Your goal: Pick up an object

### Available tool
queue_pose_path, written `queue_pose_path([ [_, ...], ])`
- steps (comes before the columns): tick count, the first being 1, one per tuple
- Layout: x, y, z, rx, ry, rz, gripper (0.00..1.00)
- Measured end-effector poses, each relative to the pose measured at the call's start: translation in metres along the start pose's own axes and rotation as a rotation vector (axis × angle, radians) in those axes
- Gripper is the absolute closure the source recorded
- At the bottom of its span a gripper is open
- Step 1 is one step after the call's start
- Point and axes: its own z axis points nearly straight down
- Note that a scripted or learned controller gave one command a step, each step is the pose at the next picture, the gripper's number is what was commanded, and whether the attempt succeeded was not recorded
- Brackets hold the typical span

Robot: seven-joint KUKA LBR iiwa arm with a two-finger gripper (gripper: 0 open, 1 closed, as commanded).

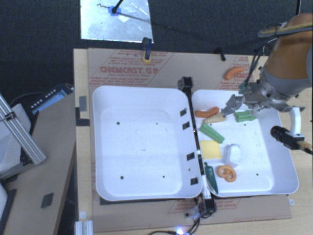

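1. Bins are set side by side on the table (83, 180), their inner rims touching along a dark divider strip (191, 131); two bins are counted.
2. The left bin (142, 141) is seen with a bare floor, giving wide open room out to all four of its rims.
3. The right bin (274, 177) holds all the loose items, which are crowded toward its left half and near the divider; its right and lower right floor is left open.
4. Seven items are counted in the right bin: one orange sausage (207, 112), one green block (243, 115), one green stick (212, 132), one yellow square (211, 150), one white cup (233, 153), one pretzel (227, 173), and one dark green pepper (211, 176) lying against the divider.
5. One further orange sausage-shaped piece (234, 73) is seen outside the bins, on the cardboard beyond the right bin's far rim.
6. The claw (235, 106) is placed over the right bin's far left part, between the orange sausage and the green block; whether it is spread or pressed together cannot be told.
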Motion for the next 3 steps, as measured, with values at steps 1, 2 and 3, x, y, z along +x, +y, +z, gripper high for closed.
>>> queue_pose_path([
  [1, 0.000, 0.001, -0.011, -0.002, 0.001, -0.002, 1.00],
  [2, 0.001, -0.009, -0.173, -0.019, -0.002, -0.003, 1.00],
  [3, 0.053, -0.079, -0.161, 0.002, 0.001, -0.004, 1.00],
])
